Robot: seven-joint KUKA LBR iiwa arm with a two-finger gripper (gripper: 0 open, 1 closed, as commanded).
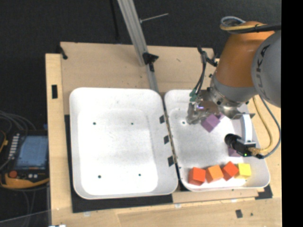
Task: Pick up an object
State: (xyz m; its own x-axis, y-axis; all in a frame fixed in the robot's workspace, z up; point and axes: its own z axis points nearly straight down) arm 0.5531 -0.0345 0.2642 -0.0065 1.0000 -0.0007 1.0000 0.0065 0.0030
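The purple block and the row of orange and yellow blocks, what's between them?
Bare white floor of the right bin, in the camera view, between the purple block and the block row.

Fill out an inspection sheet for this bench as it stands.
Surface: wooden bench with left bin and right bin side by side.
Job's things: purple block at the hand; four blocks along the right bin's near edge: red-orange, orange, red, yellow.
Clutter: nothing seen.
Grippers: hand low over the right bin; grasp unclear.
Cables: yellow cable beside the arm.
Surroundings: blue-screened device left of the bench; metal pole.
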